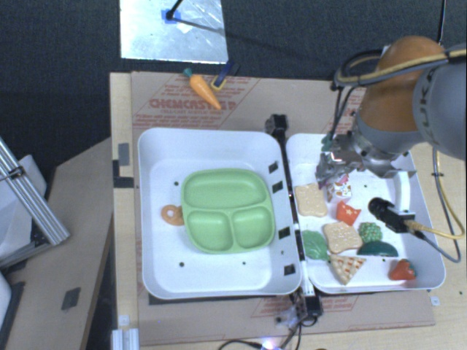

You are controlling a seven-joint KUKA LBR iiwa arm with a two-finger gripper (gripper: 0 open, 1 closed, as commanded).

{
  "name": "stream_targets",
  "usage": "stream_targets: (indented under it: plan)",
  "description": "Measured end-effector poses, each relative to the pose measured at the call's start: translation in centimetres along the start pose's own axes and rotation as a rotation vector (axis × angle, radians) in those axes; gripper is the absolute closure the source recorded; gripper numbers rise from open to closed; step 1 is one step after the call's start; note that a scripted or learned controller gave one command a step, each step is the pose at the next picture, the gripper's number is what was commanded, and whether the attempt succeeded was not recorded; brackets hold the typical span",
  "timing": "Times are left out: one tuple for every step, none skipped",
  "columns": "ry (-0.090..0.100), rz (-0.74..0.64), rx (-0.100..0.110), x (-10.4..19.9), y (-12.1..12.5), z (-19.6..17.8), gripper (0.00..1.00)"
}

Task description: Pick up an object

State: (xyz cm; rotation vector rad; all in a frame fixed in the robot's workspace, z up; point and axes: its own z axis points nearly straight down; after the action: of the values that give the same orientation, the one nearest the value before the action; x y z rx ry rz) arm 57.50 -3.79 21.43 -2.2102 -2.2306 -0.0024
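Gripper [334, 172] low over right bin [422, 195], centre-right of frame, above small carton [341, 189]; finger state unclear

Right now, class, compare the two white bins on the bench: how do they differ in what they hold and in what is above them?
The left bin holds a green divided plate and a small pretzel; the right bin holds many small toy foods, such as a cracker and a pizza slice. The gripper is over the right bin, not the left bin. Both are shallow, white and side by side.
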Motion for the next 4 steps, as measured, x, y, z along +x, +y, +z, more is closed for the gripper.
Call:
stream_targets:
  plan:
    - [0.000, 0.000, 0.001, 5.9, -1.5, -0.2, 1.00]
    - [0.001, -0.001, 0.001, 10.6, -4.7, -1.6, 1.00]
    - [-0.001, 0.003, -0.001, 10.6, -4.1, -1.4, 1.00]
    - [-0.001, 0.003, -0.002, 10.9, -4.3, -1.8, 1.00]
